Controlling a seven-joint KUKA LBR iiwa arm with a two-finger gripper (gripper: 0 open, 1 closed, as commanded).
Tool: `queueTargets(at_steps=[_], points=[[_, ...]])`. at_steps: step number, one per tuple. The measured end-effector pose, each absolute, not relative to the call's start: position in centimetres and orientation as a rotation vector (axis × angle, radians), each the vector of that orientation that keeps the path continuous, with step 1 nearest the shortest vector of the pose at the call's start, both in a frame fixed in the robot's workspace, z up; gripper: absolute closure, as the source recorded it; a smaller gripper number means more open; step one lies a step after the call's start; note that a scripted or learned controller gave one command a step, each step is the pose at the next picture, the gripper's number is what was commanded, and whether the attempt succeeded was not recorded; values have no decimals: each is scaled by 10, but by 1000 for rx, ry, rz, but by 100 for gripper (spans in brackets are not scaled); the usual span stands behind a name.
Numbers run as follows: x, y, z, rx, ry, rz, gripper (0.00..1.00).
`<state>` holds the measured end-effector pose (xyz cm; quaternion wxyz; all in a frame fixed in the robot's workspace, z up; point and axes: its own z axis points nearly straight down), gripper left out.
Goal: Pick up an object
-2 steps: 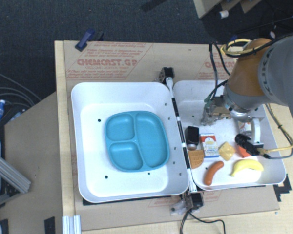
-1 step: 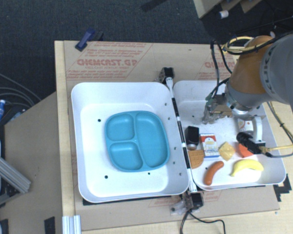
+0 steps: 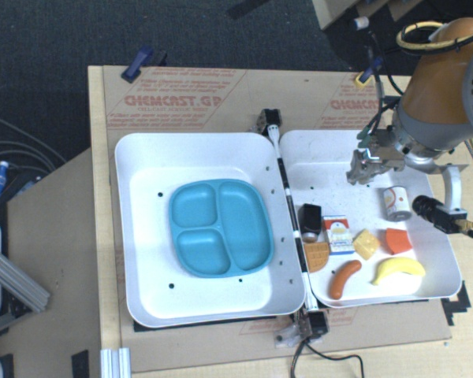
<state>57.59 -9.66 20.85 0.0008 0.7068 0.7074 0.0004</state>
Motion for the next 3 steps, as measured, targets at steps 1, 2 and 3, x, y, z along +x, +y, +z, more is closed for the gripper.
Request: queueTargets(at_steps=[1,2,3], points=[[576,-97,208,2221,2222,0,0],[599,-130,104,2225,2222,-3,0],[667,-91,85,2220,2223,1,0]])
